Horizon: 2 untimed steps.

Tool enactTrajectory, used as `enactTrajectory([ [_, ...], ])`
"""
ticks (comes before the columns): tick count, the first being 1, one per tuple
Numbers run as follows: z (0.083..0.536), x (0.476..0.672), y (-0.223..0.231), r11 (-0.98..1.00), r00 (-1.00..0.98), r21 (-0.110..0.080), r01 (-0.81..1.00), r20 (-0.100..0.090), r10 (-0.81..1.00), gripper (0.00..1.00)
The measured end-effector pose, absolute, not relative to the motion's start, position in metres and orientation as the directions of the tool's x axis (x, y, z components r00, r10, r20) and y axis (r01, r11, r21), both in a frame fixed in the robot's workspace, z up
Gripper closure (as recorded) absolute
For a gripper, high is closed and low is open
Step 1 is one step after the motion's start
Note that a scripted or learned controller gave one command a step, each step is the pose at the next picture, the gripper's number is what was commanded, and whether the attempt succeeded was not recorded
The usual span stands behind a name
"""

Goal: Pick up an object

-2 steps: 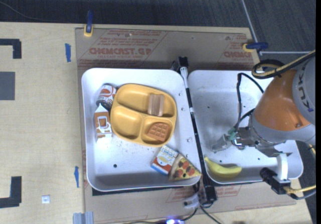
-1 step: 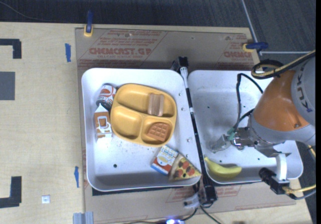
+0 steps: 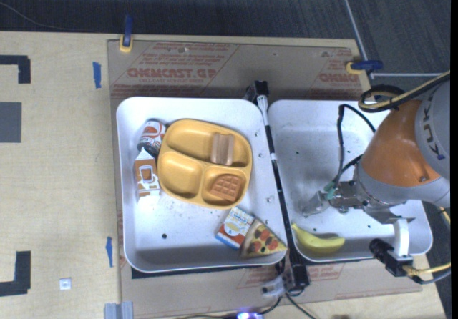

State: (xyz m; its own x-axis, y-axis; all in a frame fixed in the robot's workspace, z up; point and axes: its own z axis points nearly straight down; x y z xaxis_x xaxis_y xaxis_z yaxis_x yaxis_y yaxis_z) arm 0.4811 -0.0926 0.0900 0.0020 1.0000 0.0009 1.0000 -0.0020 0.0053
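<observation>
A yellow banana lies near the front edge of the right bin. My gripper hangs low over this bin's floor, just above and behind the banana, apart from it. The grey arm with its orange band reaches in from the right and covers the bin's right part. In the left bin a yellow divided plate carries a brown block and a waffle piece.
Beside the plate on its left lie a can and an orange-white box. A small carton and a pizza slice sit at the left bin's front right. Cables loop over the right bin's back corner.
</observation>
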Motion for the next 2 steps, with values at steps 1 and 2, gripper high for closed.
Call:
enactTrajectory([
  [1, 0.0899, 0.4813, -0.0924, -0.002, 0.002, 0.007, 1.0, 0.0, 1.0, 0.0],
  [2, 0.0899, 0.4816, -0.0934, -0.001, 0.001, 0.007, 1.0, 0.001, 1.0, 0.0],
])
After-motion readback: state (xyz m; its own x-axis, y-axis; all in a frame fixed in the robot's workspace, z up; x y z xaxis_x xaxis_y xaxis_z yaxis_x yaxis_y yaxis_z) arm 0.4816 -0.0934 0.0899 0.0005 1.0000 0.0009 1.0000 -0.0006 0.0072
